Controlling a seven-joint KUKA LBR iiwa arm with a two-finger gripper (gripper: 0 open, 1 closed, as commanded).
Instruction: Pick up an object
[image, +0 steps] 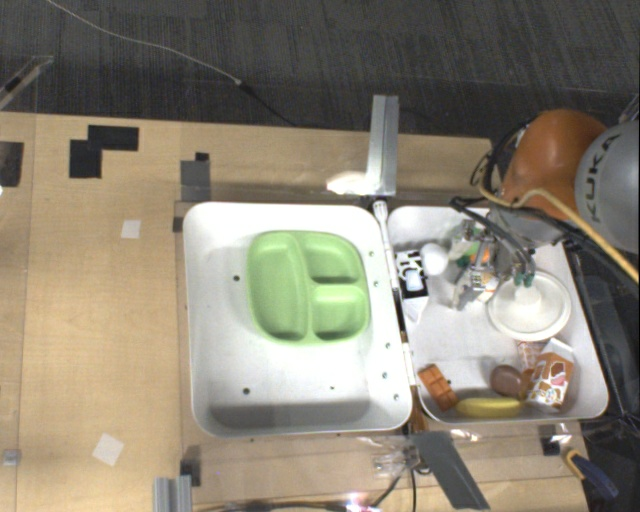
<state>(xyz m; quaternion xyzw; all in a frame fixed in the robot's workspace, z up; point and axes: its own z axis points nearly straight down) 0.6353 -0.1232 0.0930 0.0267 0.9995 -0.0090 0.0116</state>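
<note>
Bins sit side by side on your table (90, 330). The left bin (215, 400) carries a green divided tray (305, 285), lying flat near the middle. Your arm (590, 170) comes in over the right bin's (455, 355) far right corner, and the pincer (478, 268) hangs low over that bin's far half; you cannot tell how it is set. Just beside it, toward the right wall, stands a white lidded cup (528, 305). Along the near wall lie a banana (488, 406), a brown block (437, 384), a dark brown lump (507, 379) and a printed carton (545, 375), close together. A black-and-white card (412, 275) lies by the left wall.
</note>
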